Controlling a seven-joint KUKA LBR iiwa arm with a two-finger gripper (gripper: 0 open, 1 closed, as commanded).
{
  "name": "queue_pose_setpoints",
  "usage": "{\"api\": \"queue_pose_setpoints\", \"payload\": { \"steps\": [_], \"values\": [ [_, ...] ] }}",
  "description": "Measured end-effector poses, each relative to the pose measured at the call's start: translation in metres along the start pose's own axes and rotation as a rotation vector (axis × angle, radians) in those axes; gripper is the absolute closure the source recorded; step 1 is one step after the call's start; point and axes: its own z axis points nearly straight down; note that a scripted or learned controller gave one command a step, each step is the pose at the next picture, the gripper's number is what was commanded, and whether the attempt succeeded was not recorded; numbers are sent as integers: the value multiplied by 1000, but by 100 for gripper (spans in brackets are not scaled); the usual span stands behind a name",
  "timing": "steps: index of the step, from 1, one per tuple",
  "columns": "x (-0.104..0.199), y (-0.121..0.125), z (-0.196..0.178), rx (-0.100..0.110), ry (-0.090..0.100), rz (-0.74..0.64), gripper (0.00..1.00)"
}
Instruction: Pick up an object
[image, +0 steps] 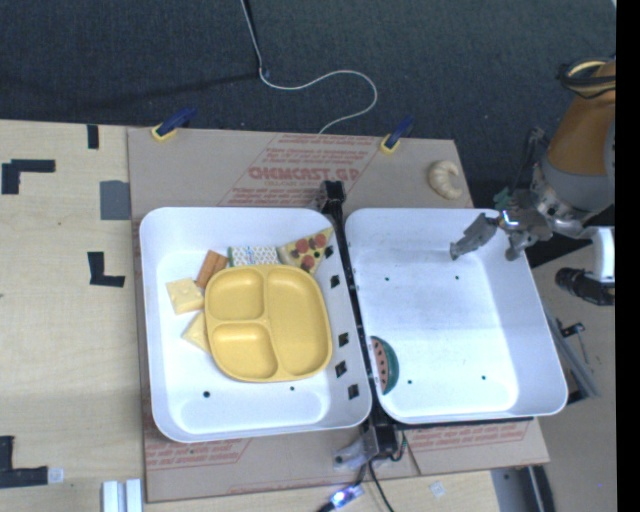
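My gripper (490, 235) is hanging over the far right corner of the right bin (520, 395), reaching in from the right with my orange-banded wrist just behind it. Two fingers are showing, one angling out to the left over the bin floor and one shorter to the right, spread apart with nothing between them, so I am hovering open and empty-handed.

The things worth picking are sitting elsewhere. In the left bin (165, 400) a yellow divided plate (268, 322) is lying flat, taking up the middle. Tucked around its far and left edges are small pieces: a pale square cracker (184, 295) touching the plate's left side, a brown stick-like piece (211, 267) just beyond it, a patterned card (252, 256) and a pizza-slice toy (311, 247) along the far rim near the divider between the bins.

In my own bin, a watermelon-slice toy (384, 364) is resting against the near left wall, well apart from my gripper.

Out on the bench, a small beige lump (447, 178) is lying on the cardboard sheet (290, 170) beyond the right bin.
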Motion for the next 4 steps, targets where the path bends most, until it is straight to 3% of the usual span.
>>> {"api": "queue_pose_setpoints", "payload": {
  "steps": [1,3,4],
  "values": [
    [0,3,-9,-14,-3,-3,0],
    [-12,-6,111,-8,-3,-4,0],
    [-11,-6,118,-14,-5,-5,0]
  ]
}}
